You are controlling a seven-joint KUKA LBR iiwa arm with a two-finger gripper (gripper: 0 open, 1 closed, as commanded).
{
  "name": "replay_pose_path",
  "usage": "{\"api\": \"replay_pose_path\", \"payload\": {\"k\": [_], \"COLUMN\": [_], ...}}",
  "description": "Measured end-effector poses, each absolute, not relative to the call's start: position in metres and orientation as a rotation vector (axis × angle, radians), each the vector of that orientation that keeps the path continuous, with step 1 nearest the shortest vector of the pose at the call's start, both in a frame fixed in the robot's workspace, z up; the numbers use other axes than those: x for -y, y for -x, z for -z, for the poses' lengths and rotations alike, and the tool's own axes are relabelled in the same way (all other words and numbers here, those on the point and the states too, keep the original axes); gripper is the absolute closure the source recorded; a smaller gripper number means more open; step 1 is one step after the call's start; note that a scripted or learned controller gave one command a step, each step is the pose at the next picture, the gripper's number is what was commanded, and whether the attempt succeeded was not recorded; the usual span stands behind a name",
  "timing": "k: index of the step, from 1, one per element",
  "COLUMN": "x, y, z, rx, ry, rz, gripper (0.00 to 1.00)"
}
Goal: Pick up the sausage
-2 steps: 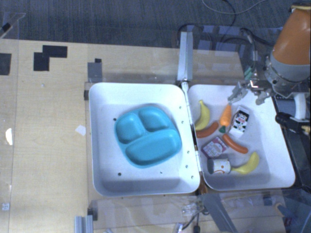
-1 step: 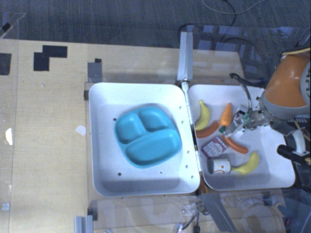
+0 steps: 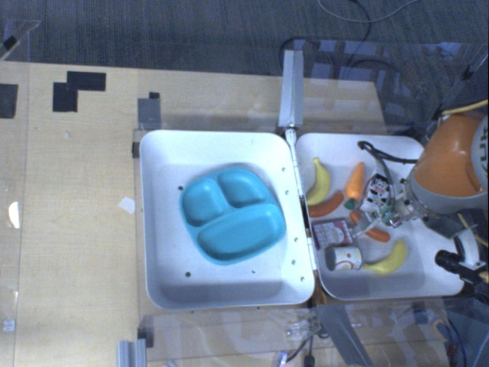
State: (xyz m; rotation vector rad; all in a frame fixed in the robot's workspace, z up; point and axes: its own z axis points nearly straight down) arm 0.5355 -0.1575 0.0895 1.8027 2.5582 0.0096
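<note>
No readable text, brand, number or sign showing anywhere. Printed marks appearing on the flat purple packet (image 3: 330,230) and the small white round tin (image 3: 344,258), both lying just left of the two-finger gripper (image 3: 380,214) in the right white bin (image 3: 439,277), but blurring too much for reading.

The divided plate (image 3: 231,212), well to the left of the tool (image 3: 380,205), is plain sky blue and lies in a white bin (image 3: 164,174). The bin under the tool (image 3: 428,277) is white too. Left of the tool, one banana (image 3: 320,181) is yellow, the sausage (image 3: 327,204) is reddish orange, and the carrot (image 3: 355,180) is a brighter orange. Below the tool a second banana (image 3: 390,257) is yellow, beside a white can (image 3: 343,258). The arm's band (image 3: 451,159) is orange. The surface (image 3: 69,205) is pale wood with black squares (image 3: 76,89).
</note>
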Motion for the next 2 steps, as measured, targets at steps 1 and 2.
{"api": "replay_pose_path", "payload": {"k": [1, 2], "x": [0.156, 0.121], "y": [-0.538, -0.551], "z": [-0.101, -0.240], "rx": [-2.556, -2.656], "ry": [-1.797, -1.661], "rz": [-0.017, -0.006], "gripper": [1.00, 1.00]}}
